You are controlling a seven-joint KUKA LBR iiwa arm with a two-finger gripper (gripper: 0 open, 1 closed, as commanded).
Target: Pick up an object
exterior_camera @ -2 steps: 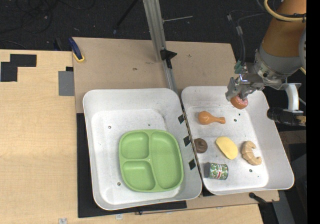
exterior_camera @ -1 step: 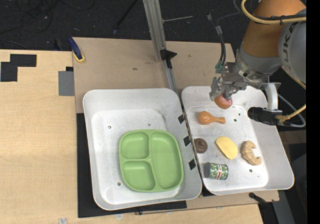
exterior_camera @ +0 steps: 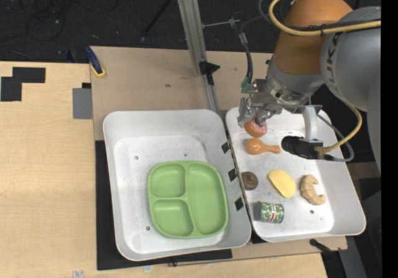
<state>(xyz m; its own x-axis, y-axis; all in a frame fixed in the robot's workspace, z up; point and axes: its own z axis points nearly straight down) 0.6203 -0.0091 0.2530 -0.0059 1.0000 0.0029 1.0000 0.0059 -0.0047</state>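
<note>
My gripper [exterior_camera: 255, 122] hangs over the back left part of the right bin [exterior_camera: 342, 221]. A small pink and orange round object [exterior_camera: 256, 128] sits between its fingertips, and the fingers are shut on it. Just below lies an orange drumstick-shaped toy [exterior_camera: 262, 146]. Further forward in the same bin are a brown chocolate donut [exterior_camera: 249, 180], a yellow oval piece [exterior_camera: 282, 183], a tan croissant [exterior_camera: 312, 189] and a green can [exterior_camera: 270, 212] lying on its side.
A green divided plate [exterior_camera: 186, 199] lies in the left bin [exterior_camera: 124, 134]. A metal post [exterior_camera: 194, 34] rises behind the bins. A black cable part [exterior_camera: 301, 146] of the arm hangs over the right bin's middle.
</note>
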